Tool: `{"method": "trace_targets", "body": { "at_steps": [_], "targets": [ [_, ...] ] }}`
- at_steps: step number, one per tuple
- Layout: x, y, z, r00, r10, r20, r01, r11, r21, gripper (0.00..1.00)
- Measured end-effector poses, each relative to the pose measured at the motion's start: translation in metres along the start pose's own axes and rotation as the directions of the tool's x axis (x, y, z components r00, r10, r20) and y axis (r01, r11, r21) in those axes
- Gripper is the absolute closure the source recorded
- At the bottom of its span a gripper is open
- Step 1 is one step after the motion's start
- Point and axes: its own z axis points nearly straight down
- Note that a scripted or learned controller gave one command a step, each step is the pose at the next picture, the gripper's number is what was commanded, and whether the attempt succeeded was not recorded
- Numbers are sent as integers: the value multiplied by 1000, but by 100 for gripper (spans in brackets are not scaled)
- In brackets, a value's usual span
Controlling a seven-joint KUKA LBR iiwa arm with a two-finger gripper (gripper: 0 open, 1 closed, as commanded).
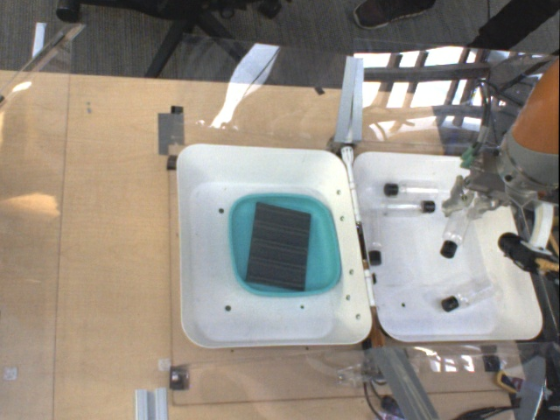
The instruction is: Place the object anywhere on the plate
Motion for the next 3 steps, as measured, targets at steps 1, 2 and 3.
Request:
{"method": "trace_targets", "body": {
  "at_steps": [1,2,3],
  "targets": [
    [0,0,0,1000,0,0,0,1000,0,0],
    [54,-36,-183,990,142,-2,-142,990,-6,0],
    [29,-37,-229,842,540,-2,-540,842,-6,0]
  ]
}}
